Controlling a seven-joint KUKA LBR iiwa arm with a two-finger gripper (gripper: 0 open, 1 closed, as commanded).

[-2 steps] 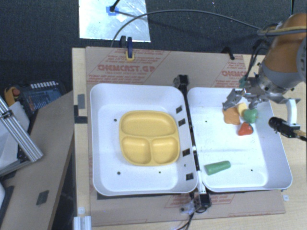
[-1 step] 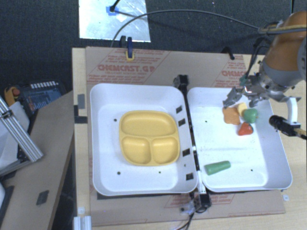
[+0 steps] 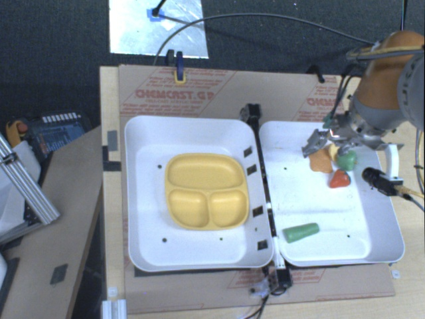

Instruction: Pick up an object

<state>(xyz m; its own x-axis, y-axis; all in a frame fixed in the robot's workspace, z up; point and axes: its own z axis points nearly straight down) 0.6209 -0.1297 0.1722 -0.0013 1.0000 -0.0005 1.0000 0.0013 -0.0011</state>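
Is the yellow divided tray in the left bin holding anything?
Empty: the yellow divided tray shows bare yellow in all three compartments.

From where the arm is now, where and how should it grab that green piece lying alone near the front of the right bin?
Take the green piece across its narrow width, near its middle, coming straight down from above. It lies flat on the right bin floor with its long axis roughly left to right and bare floor all around. The pincer would likely do best straddling it front to back.
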